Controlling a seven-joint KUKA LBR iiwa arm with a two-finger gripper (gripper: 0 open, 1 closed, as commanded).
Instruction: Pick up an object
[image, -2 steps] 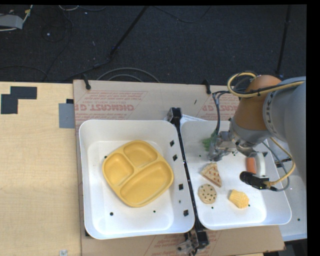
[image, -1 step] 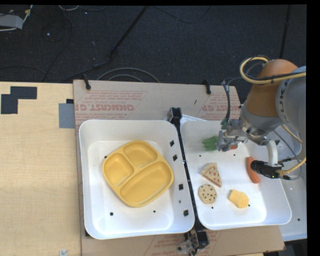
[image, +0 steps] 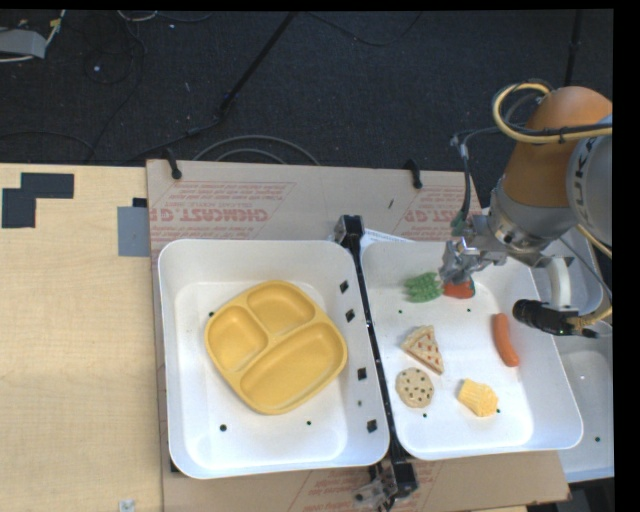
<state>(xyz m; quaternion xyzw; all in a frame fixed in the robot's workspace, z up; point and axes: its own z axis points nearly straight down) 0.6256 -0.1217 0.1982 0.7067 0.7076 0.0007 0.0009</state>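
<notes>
Red toy piece (image: 459, 290) just under pincer (image: 461, 268), upper part of right bin (image: 560, 420) (green piece (image: 423, 288) just beside). Pincer state: cannot tell. Yellow divided plate (image: 276, 346) in left bin (image: 190, 300).

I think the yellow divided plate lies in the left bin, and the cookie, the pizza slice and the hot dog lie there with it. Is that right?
Not quite. The camera view shows the yellow divided plate in the left bin, but the cookie, the pizza slice and the hot dog lie in the right bin, not with the plate.
</notes>
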